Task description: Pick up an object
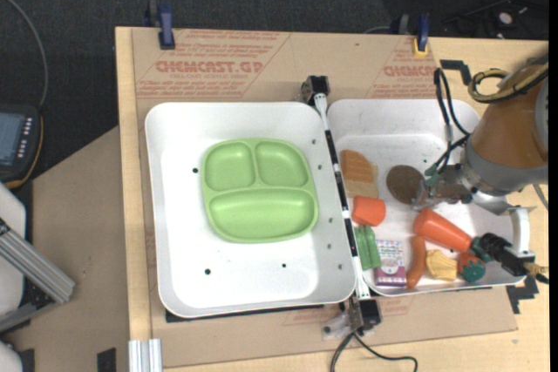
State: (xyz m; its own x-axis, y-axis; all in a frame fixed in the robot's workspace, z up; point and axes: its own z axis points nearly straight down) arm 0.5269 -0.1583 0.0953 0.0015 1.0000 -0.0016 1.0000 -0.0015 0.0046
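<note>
Hovering low over the right bin (384, 113), the gripper (432, 189) sits between a brown round disc (404, 183) and an orange carrot (443, 230); its tip is dark and partly lost under the wrist, so I cannot tell whether it is released or clenched, and nothing shows as held. The likeliest things to pick are those two, the disc just to the gripper's left and the carrot just below it, both lying on the bin floor. They look like toy food, so I judge them light and stiff. The disc is flat and low, hard to get under, and may slide on the smooth white floor. The carrot is thicker and tapered, so a hold across its fat middle seems safer than one near the thin end. Nearby lie a tan bread slice (358, 171), an orange block (369, 211), a green packet (367, 250), a reddish sausage (416, 262) and a yellow piece (441, 265), crowded toward the lower part of the bin, so a descent there risks nudging neighbours. The upper part of this bin is bare and gives room to lift out. The raised rim between the bins stands close to the bread slice and the block. The left bin (174, 257) carries a green divided plate (259, 190), well apart, and the desk (139, 187) edges lie far from the work.
</note>
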